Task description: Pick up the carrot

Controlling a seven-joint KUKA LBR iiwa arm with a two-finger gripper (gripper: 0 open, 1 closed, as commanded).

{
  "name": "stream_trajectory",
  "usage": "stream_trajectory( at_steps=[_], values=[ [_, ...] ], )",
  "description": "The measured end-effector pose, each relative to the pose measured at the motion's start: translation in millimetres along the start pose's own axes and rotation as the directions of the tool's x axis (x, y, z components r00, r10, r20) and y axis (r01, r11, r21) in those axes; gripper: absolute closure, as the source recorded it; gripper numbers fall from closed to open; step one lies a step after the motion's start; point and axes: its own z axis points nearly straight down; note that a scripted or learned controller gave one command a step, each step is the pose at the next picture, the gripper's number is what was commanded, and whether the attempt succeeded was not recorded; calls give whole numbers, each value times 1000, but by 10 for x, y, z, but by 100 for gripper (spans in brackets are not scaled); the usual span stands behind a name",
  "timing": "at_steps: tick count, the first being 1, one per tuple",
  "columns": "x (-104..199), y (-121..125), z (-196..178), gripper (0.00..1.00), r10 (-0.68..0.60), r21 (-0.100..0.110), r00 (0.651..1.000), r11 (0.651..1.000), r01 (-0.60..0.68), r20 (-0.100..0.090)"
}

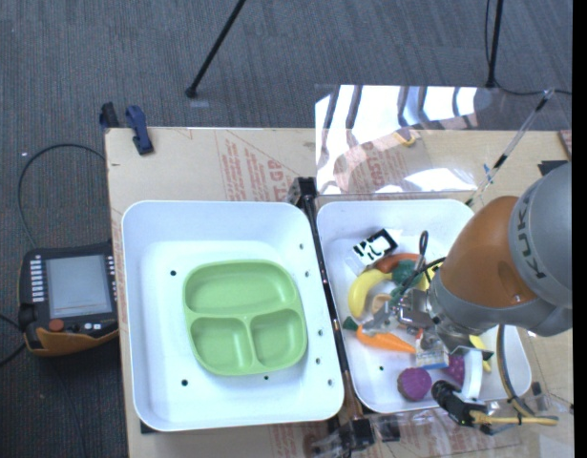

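Now I am reaching my claw [408, 315] down at the lower right of the frame, just above the carrot [387, 341] lying in the right bin [336, 219]. I cannot tell how my claw is set. I am trying to keep off the banana [362, 292].

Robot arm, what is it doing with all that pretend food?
The grey and orange robot arm is reaching into the right bin, which holds toy food. Its gripper is down low, right above the orange carrot, which lies flat on the bin floor. A banana lies beside it and a purple toy nearer the front. The left bin holds a green divided plate.
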Motion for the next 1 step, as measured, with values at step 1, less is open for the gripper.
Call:
stream_trajectory(
  at_steps=[1],
  values=[
    [-6, -106, 105, 0, -437, 29, 899, 899, 437, 5]
  ],
)
